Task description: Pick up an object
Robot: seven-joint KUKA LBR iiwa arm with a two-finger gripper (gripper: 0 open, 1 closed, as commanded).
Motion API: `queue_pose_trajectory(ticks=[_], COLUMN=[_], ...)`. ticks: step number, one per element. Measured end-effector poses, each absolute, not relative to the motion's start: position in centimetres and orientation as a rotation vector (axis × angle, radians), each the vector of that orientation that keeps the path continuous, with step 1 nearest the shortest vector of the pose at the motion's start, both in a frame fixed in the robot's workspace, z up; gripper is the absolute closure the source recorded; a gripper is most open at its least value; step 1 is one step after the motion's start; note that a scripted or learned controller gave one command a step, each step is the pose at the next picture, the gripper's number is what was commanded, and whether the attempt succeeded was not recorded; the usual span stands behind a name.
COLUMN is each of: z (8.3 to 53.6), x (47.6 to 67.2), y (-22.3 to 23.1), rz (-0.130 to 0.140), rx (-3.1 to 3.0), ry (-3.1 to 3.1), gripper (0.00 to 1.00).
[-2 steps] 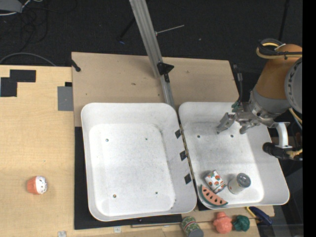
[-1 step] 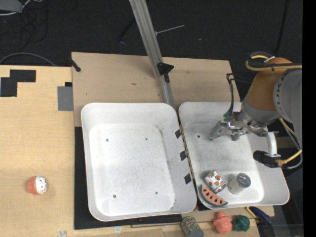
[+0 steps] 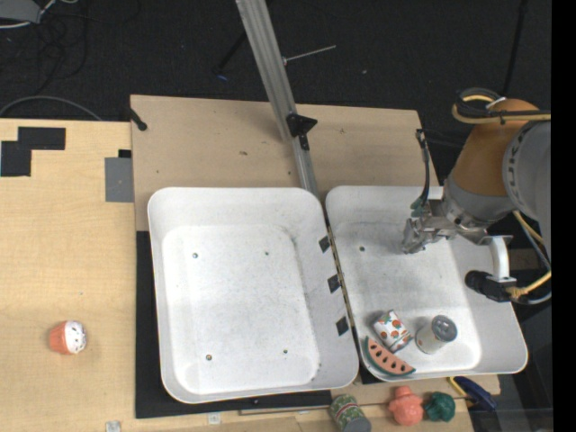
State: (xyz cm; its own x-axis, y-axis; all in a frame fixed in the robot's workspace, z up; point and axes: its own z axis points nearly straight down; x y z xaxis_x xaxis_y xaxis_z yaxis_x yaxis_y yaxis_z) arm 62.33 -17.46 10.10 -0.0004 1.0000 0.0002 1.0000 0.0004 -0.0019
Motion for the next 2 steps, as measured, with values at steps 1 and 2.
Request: queue_pose_trajectory(ticks=[1,2], z=[14.9,20.9], x=[62.1,62.9], y=[-18.2,-18.0], rz=[-0.002,-0.004], rx=[-2.223,-2.223], ry=[-2.224,-2.226], gripper=[1.00,1.00])
